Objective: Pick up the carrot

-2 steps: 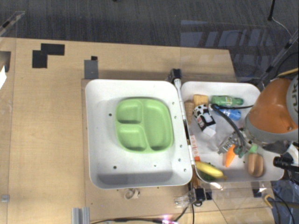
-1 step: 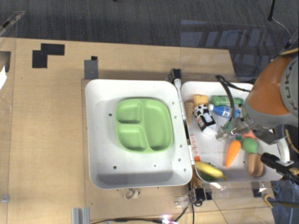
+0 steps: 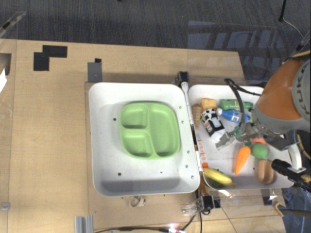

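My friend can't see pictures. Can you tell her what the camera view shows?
A grey-and-orange robot arm's gripper hangs over the right white bin, just up-left of an orange carrot lying among toy foods, including a banana. The left bin holds a green divided plate.

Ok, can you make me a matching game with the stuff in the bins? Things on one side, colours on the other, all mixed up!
Things:
1. carrot
2. banana
3. divided plate
4. toy cow

Colours:
A. black and white
B. light green
C. orange
D. yellow

Pairs: 1-C, 2-D, 3-B, 4-A
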